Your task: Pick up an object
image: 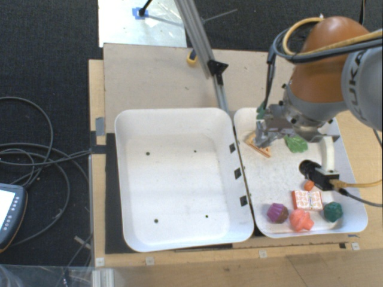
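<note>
My gripper (pixel 262 140) hangs low over the far left part of the right bin (pixel 272 175), directly above one end of a flat tan wedge (pixel 257 146) that lies near the bin's left wall. Just to the gripper's right sits a light green piece (pixel 295 143), partly under the wrist. Along the near edge of the same bin lie a purple piece (pixel 276 212), an orange-red piece (pixel 301 220), a pink and white block (pixel 307 200) and a dark green piece (pixel 333 211). A small orange bit (pixel 309 185) rests just above the block.
The left bin (pixel 179 178) stands beside the right one, with their walls touching in the middle. A grey pole (pixel 200 34) slants down to the bins' far junction. Cables and a pendant (pixel 9 211) lie on the floor at left.
</note>
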{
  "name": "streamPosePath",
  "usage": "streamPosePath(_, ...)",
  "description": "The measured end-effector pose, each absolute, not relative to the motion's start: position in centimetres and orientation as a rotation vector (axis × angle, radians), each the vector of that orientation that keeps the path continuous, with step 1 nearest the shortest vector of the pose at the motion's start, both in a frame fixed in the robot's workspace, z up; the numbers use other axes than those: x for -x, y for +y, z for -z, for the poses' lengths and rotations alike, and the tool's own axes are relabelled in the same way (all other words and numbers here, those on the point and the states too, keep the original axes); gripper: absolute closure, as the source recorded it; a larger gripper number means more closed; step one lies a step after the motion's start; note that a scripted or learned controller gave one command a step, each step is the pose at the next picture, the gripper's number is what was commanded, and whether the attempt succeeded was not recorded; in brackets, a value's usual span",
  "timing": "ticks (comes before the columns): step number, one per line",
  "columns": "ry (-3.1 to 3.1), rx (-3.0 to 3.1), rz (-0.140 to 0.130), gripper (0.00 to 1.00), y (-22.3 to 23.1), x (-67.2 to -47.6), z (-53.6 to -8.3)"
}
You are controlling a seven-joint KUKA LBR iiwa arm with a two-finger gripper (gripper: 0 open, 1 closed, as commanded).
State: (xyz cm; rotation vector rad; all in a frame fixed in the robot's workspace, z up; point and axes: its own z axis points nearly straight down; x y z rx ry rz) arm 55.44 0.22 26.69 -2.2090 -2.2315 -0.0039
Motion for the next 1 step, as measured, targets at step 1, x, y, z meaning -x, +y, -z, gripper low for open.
streamPosePath(1,-2.231,2.207,0.001,1.00,5.35,-53.13,-25.36)
